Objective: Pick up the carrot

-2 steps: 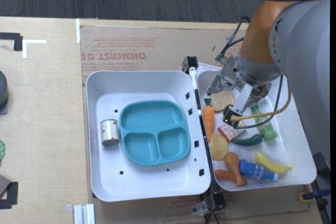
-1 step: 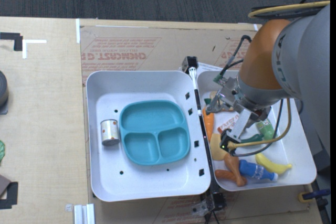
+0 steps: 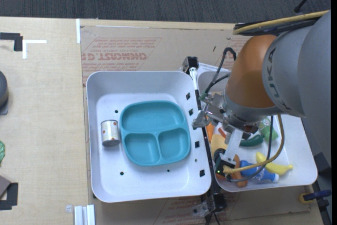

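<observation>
Bench lying pale | gripper hanging over right bin, 9 o'clock side, grip state unreadable | carrot peeking beneath, mostly hidden, axis unclear

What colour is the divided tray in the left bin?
The tray is teal, shown best in the camera view.

Two shallow white plastic bins stand side by side, a left bin and a right bin. The left holds one teal plastic tray with three compartments, and one small silver metal can. The right bin's count is partial, since the arm covers much of it: one yellow banana-shaped toy, two green pieces, one blue piece and two orange ones, among them a carrot-like orange piece.
</observation>
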Available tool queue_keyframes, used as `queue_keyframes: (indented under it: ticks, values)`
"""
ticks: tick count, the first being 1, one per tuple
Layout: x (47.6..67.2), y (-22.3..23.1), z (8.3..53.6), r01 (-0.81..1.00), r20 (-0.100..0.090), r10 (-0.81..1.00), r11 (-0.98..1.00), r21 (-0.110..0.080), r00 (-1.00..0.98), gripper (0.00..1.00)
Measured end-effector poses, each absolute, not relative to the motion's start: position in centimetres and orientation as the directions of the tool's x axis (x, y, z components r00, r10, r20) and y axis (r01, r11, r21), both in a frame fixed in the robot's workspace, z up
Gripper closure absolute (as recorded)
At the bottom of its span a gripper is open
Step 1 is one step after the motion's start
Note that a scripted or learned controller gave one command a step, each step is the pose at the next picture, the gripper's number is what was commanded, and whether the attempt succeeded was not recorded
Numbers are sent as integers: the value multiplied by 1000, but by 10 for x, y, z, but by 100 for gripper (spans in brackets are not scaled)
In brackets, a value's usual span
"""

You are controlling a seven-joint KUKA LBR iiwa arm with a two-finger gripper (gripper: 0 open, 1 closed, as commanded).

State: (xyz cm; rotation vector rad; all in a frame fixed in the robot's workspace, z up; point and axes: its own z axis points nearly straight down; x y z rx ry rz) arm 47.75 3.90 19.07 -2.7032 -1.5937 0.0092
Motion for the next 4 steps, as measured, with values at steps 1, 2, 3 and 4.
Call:
queue_keyframes:
  ticks: [1,2,3,4]
  values:
    - [479,37,199,874,-6,874,-486,-8,486,100]
    - [478,135,221,810,-4,810,-587,-3,587,100]
    - [478,135,221,810,-4,810,-586,-2,586,0]
    - [478,155,313,687,-4,687,-727,1,727,0]
